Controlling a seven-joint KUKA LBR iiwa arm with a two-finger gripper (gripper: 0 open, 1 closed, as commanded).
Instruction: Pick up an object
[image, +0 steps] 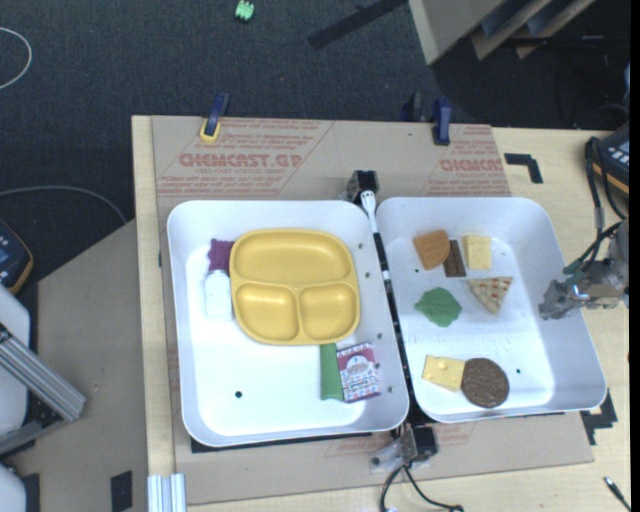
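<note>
The gripper (562, 300) sits at the right edge of the right bin (560, 368), over the rim approx. midway along its length; its open/closed state cannot be determined at this res., and no item is seen in it. Nearest item to it, inside the right bin, is a tan waffle-pattern wedge (491, 292), apart from the gripper. Just beyond the wedge, toward the far side, lies a pale yellow block (479, 251), w/ a thin dark brown bar (455, 258) touching its left side and an orange-brown square piece (432, 249) left of that. Left of the wedge sits a green leaf-shaped item (439, 306). Near side of the same bin holds a brown round disc (485, 382) w/ a yellow cheese-like wedge (444, 372) touching or just beside its left edge. The left bin (195, 390) is adjacent, w/ a dark divider strip (381, 270) btwn the two bins. A large yellow three-compartment tray (295, 285) occupies the far-centre of the left bin. At the tray's left edge are a purple item (220, 254) and, on its near side, a white item (217, 296), both partly under or against the tray. Near-right of the tray lie a green flat item (330, 372) and a small red-and-white printed box (359, 370), side by side, touching. Both bins rest on a cardboard-covered bench (160, 200) held by clamps at the far edge, one yellow (212, 122), one blue (441, 118).
</note>
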